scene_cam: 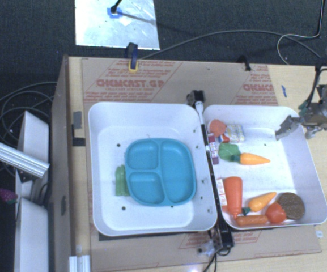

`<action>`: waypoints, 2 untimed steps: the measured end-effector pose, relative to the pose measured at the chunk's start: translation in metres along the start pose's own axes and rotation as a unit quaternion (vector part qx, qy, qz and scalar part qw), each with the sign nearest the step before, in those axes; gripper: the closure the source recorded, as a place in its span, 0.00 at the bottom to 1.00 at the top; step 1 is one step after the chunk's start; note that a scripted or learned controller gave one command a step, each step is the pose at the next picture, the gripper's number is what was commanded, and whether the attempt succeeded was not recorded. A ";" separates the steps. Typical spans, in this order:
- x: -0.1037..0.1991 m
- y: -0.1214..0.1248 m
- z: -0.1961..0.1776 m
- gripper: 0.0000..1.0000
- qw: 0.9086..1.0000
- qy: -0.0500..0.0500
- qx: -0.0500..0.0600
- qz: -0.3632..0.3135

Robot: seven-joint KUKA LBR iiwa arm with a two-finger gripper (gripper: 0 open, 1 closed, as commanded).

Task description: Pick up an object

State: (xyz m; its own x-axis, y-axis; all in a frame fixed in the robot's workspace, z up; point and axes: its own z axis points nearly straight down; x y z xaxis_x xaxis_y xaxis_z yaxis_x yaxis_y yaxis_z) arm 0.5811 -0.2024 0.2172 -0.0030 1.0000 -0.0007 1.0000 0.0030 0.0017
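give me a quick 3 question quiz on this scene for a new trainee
1. True or false: the blue divided plate lies in the left bin.
2. Which lies nearest the gripper? A) brown disc B) orange carrot C) green piece beside the plate
3. Fill in: the tall orange-red bottle lies in the ___ bin.

Key: 1 true; 2 B; 3 right

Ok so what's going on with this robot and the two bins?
The robot's hand sits at the upper right rim of the right bin, above the toy food there: a carrot, an orange bottle, a brown cookie. Nothing is between its fingers. The left bin holds a blue divided plate.
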 end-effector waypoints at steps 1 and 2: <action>0.032 0.053 0.092 0.00 1.000 0.001 0.001 -0.001; 0.108 0.062 0.128 0.00 1.000 -0.001 -0.001 0.000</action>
State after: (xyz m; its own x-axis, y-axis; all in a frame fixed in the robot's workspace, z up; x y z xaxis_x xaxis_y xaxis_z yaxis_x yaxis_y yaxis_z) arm 0.6426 -0.0938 0.0897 -0.0039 1.0000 -0.0022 1.0000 0.0039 0.0043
